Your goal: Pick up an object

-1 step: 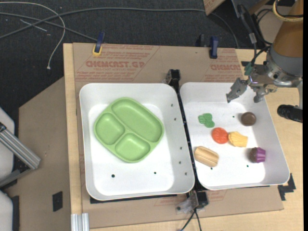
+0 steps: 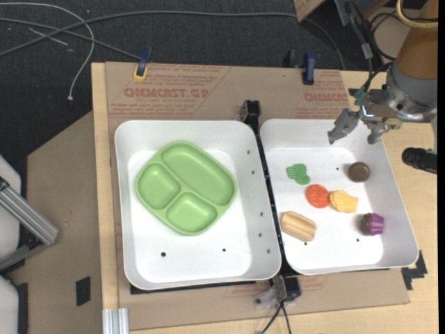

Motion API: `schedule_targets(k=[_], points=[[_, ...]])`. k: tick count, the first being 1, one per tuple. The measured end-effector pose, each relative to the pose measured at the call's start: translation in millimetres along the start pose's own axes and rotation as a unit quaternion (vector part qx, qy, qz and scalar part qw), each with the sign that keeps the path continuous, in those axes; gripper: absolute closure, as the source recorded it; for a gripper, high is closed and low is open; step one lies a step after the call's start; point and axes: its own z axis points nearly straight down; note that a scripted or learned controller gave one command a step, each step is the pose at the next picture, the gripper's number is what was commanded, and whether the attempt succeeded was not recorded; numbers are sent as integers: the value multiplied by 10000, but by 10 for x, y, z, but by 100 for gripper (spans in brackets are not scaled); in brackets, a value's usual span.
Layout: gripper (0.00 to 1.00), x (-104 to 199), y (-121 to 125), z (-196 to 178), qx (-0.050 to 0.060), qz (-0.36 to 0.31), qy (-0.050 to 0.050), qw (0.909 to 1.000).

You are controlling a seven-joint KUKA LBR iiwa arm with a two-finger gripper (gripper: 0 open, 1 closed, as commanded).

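Note:
The right white bin [image 2: 389, 256] holds several small toy foods: a green leafy piece [image 2: 298, 174], an orange-red round piece [image 2: 318, 196], a yellow piece [image 2: 343, 202] touching it, a brown ball [image 2: 359, 172], a purple piece [image 2: 373, 223] and a tan bread-like loaf [image 2: 298, 226]. My gripper [image 2: 359, 131] hangs over the bin's far right corner, above and behind the brown ball. Its two grey fingers are spread apart and open, with nothing between them.
The left white bin [image 2: 139, 263] holds a green three-compartment plate [image 2: 185, 186]. A black divider [image 2: 261, 179] runs between the bins. Blue clamps [image 2: 144, 61] hold the cardboard base at the back. Cables lie on the dark floor behind.

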Motion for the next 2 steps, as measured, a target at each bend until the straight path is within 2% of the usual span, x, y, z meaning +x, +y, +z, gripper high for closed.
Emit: schedule_targets(k=[2], points=[[0,48,-30,849,27,1,6,10000]])
